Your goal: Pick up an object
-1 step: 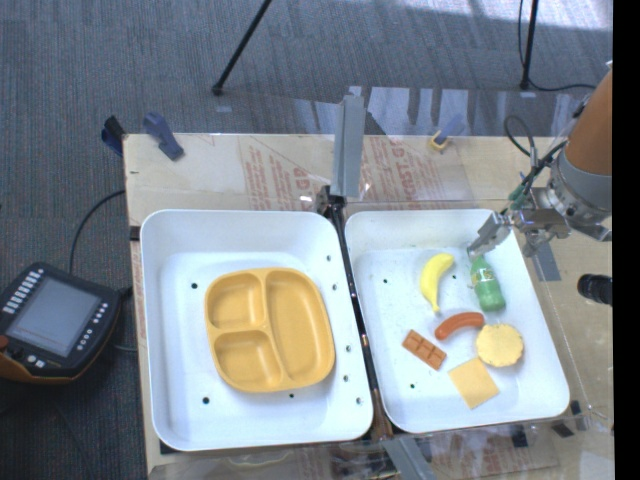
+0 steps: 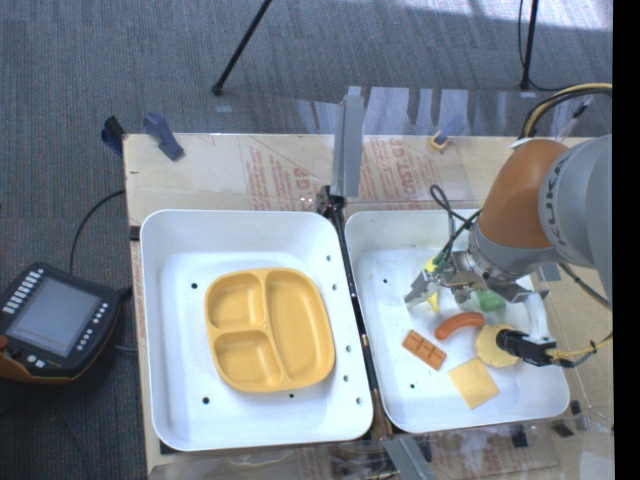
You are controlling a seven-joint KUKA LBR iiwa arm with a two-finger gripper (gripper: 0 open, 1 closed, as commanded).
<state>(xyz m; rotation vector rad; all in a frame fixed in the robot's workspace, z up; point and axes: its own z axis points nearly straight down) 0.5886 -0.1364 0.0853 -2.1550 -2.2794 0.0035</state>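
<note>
Over the right bin (image 2: 400,408), the gripper (image 2: 447,286) hangs low beside the sausage (image 2: 459,324), its grip unclear.

**Two bins side by side on the surface**

The left bin (image 2: 165,268) holds a divided plate (image 2: 268,328) at its centre. In the right bin (image 2: 385,388), the tool (image 2: 440,286) hangs over the middle. A sausage (image 2: 459,324) lies just in front of it, a waffle piece (image 2: 424,349) to the sausage's left, and a cheese slice (image 2: 472,382) nearest the front.
</note>
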